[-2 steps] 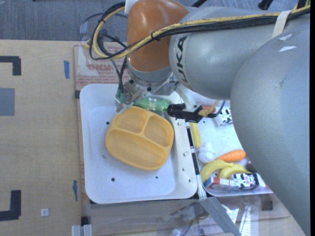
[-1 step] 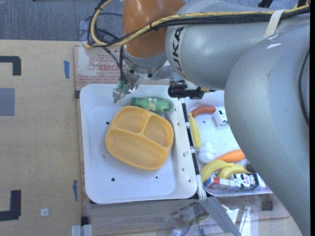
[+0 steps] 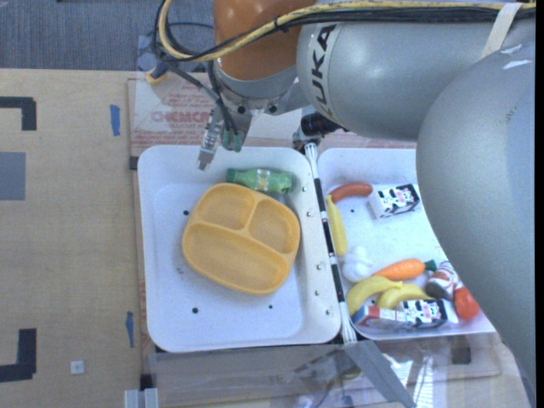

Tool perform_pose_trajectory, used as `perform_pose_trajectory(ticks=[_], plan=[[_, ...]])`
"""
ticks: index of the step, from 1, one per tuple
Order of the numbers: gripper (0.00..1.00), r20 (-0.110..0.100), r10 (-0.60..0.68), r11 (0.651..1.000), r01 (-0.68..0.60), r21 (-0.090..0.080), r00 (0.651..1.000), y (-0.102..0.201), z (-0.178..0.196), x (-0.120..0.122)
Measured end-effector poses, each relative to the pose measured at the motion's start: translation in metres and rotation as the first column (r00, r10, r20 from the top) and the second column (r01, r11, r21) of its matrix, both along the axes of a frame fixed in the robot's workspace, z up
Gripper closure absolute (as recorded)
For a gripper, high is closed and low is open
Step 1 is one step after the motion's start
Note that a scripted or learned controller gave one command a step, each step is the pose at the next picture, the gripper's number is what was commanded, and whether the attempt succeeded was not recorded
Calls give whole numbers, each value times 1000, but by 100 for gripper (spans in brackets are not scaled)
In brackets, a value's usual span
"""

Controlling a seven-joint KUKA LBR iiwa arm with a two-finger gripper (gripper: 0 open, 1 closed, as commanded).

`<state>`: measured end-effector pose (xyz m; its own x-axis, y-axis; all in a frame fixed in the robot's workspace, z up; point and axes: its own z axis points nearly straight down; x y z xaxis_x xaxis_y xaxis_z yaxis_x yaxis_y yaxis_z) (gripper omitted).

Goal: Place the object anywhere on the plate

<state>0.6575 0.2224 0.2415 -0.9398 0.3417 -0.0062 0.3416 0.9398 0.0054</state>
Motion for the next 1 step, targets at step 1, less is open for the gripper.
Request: perform_pose_trajectory(ticks=[1], plan=[[100,1,227,974,-227,-1,974,4,6,-1]])
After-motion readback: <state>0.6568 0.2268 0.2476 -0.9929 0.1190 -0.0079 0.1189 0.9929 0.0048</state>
